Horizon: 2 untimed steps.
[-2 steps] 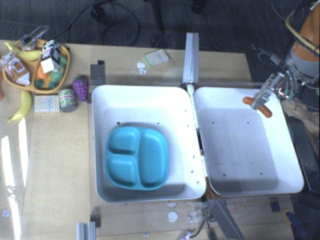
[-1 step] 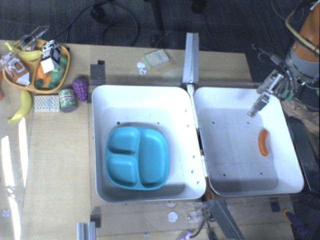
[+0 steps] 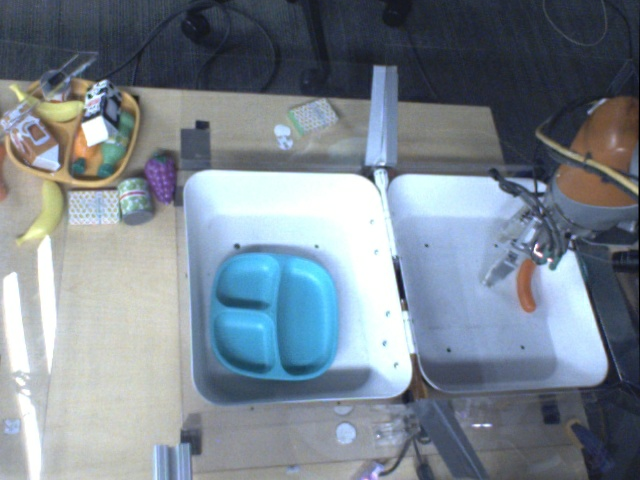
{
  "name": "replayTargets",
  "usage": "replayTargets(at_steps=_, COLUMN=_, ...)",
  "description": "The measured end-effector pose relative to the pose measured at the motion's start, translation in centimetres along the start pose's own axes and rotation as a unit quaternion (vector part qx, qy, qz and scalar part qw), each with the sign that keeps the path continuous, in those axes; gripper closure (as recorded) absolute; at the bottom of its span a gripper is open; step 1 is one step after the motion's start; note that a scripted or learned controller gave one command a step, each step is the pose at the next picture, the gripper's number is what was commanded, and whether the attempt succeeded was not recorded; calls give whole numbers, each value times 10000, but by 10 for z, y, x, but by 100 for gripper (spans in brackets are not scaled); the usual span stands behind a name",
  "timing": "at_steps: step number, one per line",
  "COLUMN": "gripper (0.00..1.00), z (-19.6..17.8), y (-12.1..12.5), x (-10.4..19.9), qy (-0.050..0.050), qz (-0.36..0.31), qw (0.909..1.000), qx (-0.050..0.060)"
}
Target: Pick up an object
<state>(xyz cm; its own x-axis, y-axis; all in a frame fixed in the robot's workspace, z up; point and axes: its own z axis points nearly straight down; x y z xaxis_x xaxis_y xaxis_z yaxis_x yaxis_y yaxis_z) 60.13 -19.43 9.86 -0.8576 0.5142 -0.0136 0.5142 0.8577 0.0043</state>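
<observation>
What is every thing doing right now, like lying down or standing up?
Orange carrot: lying flat in the right bin, beside the gripper.
Blue plate: sitting flat, right side up, in the left bin.
Banana: lying on the bench.
Purple grapes: resting on the bench.

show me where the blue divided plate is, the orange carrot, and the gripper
blue divided plate (image 3: 275,314): camera view, its centre ridge.
orange carrot (image 3: 526,289): camera view, mid-length of it.
gripper (image 3: 505,261): camera view, between its fingertips.
</observation>
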Motion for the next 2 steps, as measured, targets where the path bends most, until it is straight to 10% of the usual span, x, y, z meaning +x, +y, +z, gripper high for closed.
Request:
replayTargets(at_steps=1, gripper=100, z=-11, y=3, x=-3, qy=-41, qz=-11, qw=10000, qx=-19)
replayTargets(at_steps=2, gripper=0, z=-11, y=3, x=-3, qy=-41, qz=-10, qw=10000, qx=-19)
